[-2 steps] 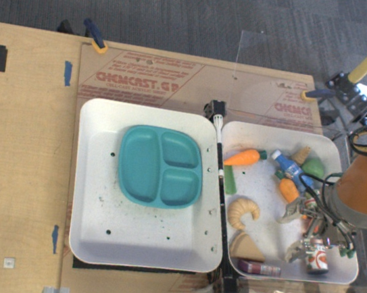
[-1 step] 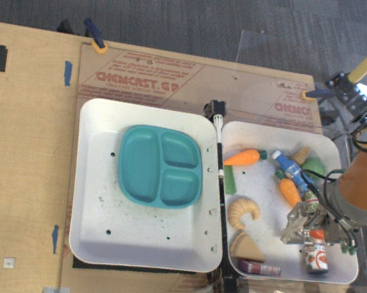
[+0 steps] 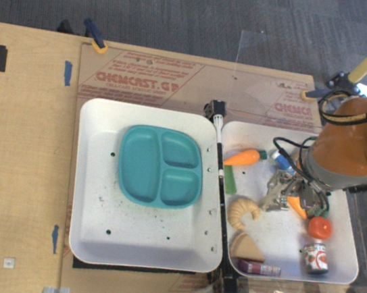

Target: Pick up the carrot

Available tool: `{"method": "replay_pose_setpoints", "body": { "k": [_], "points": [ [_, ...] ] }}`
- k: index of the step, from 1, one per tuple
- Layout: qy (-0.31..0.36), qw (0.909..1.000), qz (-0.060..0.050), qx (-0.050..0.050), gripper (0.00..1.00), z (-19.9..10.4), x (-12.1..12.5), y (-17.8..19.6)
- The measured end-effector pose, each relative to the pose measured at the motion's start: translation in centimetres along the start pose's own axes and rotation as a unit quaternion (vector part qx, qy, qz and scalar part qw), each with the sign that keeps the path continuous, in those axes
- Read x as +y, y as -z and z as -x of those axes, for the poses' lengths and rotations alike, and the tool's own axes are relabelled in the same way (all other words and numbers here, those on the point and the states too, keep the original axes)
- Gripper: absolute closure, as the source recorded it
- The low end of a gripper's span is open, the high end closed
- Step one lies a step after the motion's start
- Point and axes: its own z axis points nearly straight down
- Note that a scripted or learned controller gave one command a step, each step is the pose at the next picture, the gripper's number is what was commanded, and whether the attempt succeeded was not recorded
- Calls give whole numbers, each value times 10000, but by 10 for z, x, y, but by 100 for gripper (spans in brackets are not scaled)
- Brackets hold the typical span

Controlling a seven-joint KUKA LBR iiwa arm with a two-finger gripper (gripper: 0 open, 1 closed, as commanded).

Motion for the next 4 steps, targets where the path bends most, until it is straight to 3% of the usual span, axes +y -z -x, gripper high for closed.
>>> {"method": "replay_pose_setpoints", "body": {
  "k": [1,2,3,4],
  "points": [
    [-2,10000,2,21,0,-2,0,-1],
    [7,10000,-3,-47,100,3,1,13],
    [1135,9935,5,14,100,-37,-39,1],
    [-186,9998,14,34,100,22,43,96]
  ]
}}
